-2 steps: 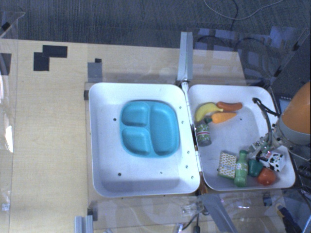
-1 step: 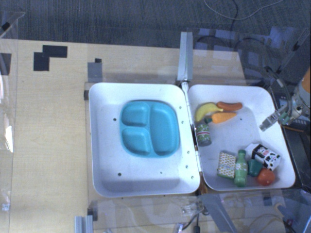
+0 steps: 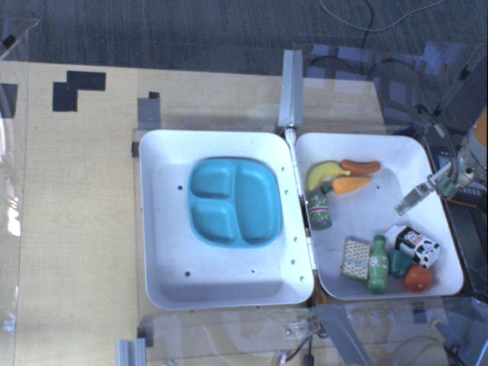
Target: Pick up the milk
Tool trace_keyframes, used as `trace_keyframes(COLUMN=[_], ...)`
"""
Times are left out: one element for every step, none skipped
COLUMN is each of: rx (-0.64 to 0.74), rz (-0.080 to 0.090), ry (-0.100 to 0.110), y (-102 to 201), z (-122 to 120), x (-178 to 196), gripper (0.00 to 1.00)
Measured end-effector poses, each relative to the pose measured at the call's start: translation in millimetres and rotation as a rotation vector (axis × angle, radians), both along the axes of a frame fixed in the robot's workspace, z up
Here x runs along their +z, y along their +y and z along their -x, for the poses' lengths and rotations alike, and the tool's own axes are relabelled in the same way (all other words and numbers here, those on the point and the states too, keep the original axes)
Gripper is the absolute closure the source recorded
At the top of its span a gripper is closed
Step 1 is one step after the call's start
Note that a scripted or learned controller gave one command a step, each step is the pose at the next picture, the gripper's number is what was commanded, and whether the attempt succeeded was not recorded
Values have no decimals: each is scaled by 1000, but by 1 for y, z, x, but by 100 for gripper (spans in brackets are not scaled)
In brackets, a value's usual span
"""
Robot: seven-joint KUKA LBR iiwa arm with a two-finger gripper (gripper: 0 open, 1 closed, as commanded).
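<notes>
Nearest, along the right bin's front edge, lie a green bottle, a tomato and the milk near the front right corner; gripper hovers above the right edge, jaw spread unclear

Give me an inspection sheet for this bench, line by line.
Surface: wooden bench bearing two white bins.
Job's things: milk, cow-patterned carton, lying in right bin, lower right corner.
Clutter: blue plate in left bin; banana, carrot, sausage, green bottle, can, patterned box in right bin.
Grippers: tool above right bin, apart from the milk.
Cables: black cable on floor.
Surroundings: dark carpet.
</notes>
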State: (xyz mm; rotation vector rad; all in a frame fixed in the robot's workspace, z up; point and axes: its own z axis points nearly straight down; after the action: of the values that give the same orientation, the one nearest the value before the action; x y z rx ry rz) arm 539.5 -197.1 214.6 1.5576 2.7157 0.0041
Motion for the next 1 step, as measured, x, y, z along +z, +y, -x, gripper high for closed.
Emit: trace_keyframes(rx=[-23], rz=[7], ry=[-19], y=[-10], z=[38], x=[-106], gripper=[0])
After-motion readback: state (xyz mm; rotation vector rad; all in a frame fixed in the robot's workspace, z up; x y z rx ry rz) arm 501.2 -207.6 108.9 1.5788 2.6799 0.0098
